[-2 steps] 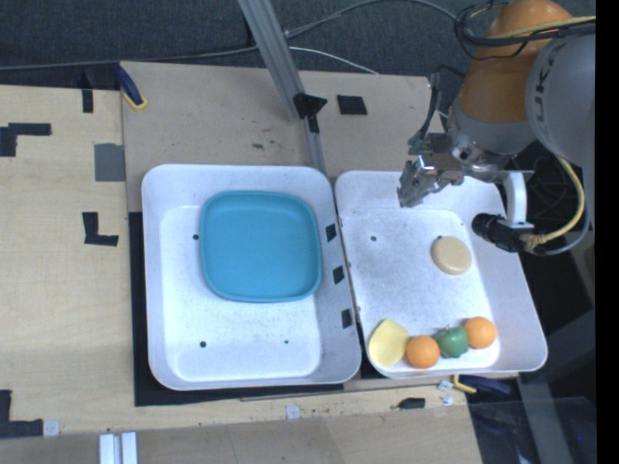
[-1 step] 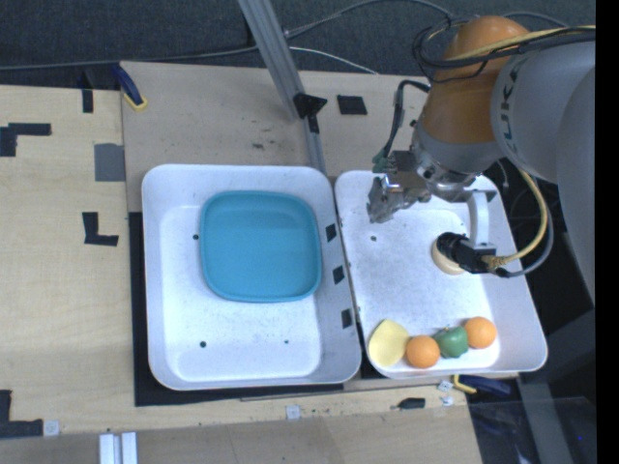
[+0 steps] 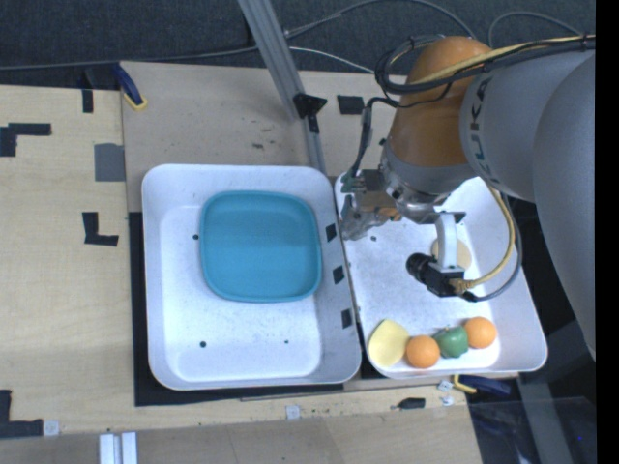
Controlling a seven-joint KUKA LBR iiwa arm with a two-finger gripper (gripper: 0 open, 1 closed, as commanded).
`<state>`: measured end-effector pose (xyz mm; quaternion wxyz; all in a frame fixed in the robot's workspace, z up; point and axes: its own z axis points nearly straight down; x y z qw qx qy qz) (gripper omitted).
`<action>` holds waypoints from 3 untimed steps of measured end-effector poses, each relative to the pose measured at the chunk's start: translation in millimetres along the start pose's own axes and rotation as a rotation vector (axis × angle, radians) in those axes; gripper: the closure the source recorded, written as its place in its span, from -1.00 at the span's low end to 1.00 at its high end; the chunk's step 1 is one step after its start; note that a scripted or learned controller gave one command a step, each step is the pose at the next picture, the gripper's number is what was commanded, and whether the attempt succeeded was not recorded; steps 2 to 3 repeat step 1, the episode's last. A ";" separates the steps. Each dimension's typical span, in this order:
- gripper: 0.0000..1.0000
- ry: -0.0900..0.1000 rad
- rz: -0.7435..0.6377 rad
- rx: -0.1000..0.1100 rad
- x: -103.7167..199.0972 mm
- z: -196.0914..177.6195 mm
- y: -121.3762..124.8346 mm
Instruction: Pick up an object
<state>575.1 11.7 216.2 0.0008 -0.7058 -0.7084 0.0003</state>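
Arm [image 3: 455,114]: we see it reach in from the right and hang over the far part of the right bin [image 3: 517,351], its orange band above the wrist.
Jaws [image 3: 360,216]: they sit at the far left corner of the right bin, close to the wall between the two bins; we cannot tell how they stand, and we see nothing between them.
Fruit: a yellow piece [image 3: 389,341], an orange ball [image 3: 422,352], a green piece [image 3: 452,341] and a second orange ball [image 3: 480,333] lie in a row along the near wall of the right bin, well apart from the jaws; we judge any of them a fair target.
Plate [image 3: 260,246]: a blue, square-cornered plate lies flat in the left bin [image 3: 174,356].
Bench [image 3: 58,259]: pale wood with black tape marks.
Room: dark floor beyond the far edge, with loose cables [image 3: 319,27] and a slanted metal bar [image 3: 276,51].
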 end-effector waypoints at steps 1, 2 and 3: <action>1.00 0.000 -0.001 -0.001 44.5 -1.9 -31.0; 1.00 0.000 -0.001 -0.001 44.5 -1.9 -31.0; 1.00 0.000 -0.001 -0.001 44.5 -1.9 -31.0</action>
